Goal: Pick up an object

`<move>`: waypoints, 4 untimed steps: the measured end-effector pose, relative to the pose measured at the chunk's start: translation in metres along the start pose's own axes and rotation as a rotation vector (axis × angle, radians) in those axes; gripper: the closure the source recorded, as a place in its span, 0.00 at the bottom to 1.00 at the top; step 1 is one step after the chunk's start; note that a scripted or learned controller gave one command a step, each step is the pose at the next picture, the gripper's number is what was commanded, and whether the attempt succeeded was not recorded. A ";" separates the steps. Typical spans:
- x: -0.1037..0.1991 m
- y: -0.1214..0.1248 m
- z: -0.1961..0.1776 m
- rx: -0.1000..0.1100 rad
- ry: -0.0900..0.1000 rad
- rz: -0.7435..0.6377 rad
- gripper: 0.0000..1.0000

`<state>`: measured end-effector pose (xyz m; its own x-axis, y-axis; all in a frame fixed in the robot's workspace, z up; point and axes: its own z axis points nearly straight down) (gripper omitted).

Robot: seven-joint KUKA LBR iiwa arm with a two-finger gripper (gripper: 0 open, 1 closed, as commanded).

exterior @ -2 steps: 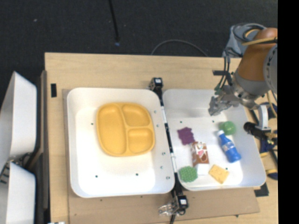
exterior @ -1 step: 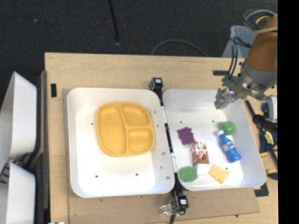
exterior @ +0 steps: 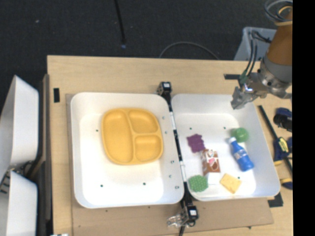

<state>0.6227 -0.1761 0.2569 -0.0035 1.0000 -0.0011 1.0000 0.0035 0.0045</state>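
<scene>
Your gripper hangs over the far right corner of the right bin, at the end of the grey arm with its orange band, which comes in from the right edge. Whether the jaws are apart or together, you cannot tell from this angle; nothing shows between them. Everything you might pick lies in the near half of that right bin, well apart from the gripper. Nearest to it is a green ball, with a blue bottle just beside it, lying flat and pointing toward the near right corner. Toward the middle of the bin you have a purple piece, and just below that a small brown and white packet. Along the near wall sit a green round thing at the left and a yellow block to its right. The left bin holds a yellow tray with three compartments, lying flat near its centre.
</scene>
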 end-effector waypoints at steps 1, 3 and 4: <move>0.046 0.006 0.005 0.004 0.001 -0.003 1.00; 0.151 -0.010 0.023 0.005 0.002 -0.004 1.00; 0.207 -0.015 0.011 0.002 0.003 -0.005 1.00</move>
